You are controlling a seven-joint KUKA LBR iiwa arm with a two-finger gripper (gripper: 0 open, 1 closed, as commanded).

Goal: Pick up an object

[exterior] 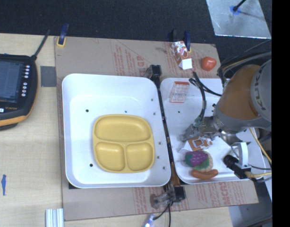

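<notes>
My gripper (198, 132) hangs low over the middle of the right bin (175, 170), on the grey arm with the orange band (239, 97) that reaches in from the right. Just beneath it lies a small orange and white card or box (200, 144), partly hidden by the gripper. A purple bunch of grapes (198, 158) sits a little nearer the front, and a reddish sausage (204, 174) lies along the bin's front wall. A clear packet with red print (178, 92) rests at the bin's far end, apart from the gripper.
The left bin (79, 93) holds a yellow divided plate (123, 142). Behind the right bin, on the cardboard, stand a small carton (181, 55) and a red tomato (208, 63). A teach pendant (10, 90) lies at far left. Cables run beside the arm.
</notes>
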